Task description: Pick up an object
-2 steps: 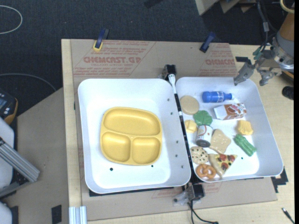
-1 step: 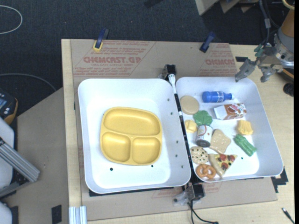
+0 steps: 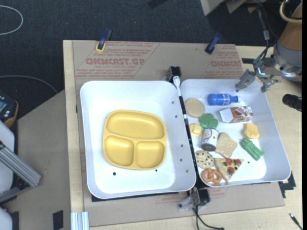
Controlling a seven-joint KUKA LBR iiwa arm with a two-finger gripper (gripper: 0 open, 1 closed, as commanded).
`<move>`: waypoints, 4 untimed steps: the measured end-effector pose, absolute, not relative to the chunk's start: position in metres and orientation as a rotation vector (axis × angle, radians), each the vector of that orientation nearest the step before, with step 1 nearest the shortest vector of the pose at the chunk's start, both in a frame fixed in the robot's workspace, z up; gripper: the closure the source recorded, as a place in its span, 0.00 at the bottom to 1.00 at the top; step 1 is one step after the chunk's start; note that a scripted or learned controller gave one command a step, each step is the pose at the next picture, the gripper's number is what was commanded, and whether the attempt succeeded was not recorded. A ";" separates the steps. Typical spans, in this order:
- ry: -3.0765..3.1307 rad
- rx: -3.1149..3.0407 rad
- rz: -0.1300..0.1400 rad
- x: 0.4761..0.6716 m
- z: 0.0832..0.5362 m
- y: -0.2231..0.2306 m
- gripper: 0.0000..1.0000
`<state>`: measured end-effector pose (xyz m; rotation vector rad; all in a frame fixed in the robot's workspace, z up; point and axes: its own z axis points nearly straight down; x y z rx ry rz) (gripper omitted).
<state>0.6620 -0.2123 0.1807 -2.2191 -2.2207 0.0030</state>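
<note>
Nearest the lens, at the front lip of the right bin (image 3: 276, 169), sits a pretzel (image 3: 211, 177) beside a pizza slice (image 3: 230, 166), with a chocolate-chip cookie (image 3: 205, 158) just behind them. Further back in that same bin lie a slice of toast (image 3: 226, 144), a small can (image 3: 209, 138), a yellow cheese piece (image 3: 195, 129), a green leafy piece (image 3: 208, 121) and a round tan biscuit (image 3: 194, 107). Along the bin's right side are a green pickle (image 3: 252, 148) and a yellow corn piece (image 3: 251, 131); behind them a red-and-white packet (image 3: 236, 113) lies just in front of a blue bottle (image 3: 222, 99) resting on its side. All of these are candidates for the pick, and all rest on the bin floor.

Left of them, the left bin (image 3: 91, 128) bears a yellow divided plate (image 3: 135, 139) with three compartments, lying flat near the bin's middle.

My gripper (image 3: 256, 79) hangs over the far right corner of the right bin, above and to the right of the blue bottle and apart from it. Its fingers (image 3: 243, 82) are spread, with nothing between them. My arm's orange band (image 3: 291, 35) shows at the picture's right edge.

Both bins sit on a cardboard sheet (image 3: 120, 59) printed with red lettering, pinned at the back by two blue clamps (image 3: 102, 40)
</note>
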 end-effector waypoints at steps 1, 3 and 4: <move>-2.222 -2.219 0.002 0.666 0.130 -0.203 0.00; -2.239 -2.231 -0.016 0.673 0.117 -0.203 1.00; -2.228 -2.222 -0.003 0.681 0.169 -0.210 1.00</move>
